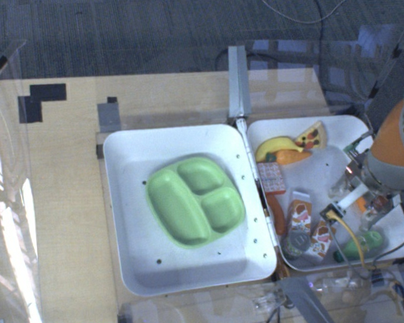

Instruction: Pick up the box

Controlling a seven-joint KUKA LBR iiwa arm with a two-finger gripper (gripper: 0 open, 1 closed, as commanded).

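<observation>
A small orange and white box point(301, 211) lies in the right bin point(340, 124), near its middle. A second similar box point(322, 237) lies just in front of it. A flat pink checkered box point(271, 178) rests against the bin's left wall. The gripper point(356, 178) hangs over the right side of this bin, to the right of the boxes, on the grey arm with its orange band point(398, 135). Nothing shows in its grasp.
In the right bin, a banana point(277, 146), a pizza slice toy point(312, 137) and an orange item point(292, 157) lie at the back. A round can point(295, 243) and a green object point(363, 243) lie at the front. The left bin point(131, 199) holds a green divided plate point(195, 199).
</observation>
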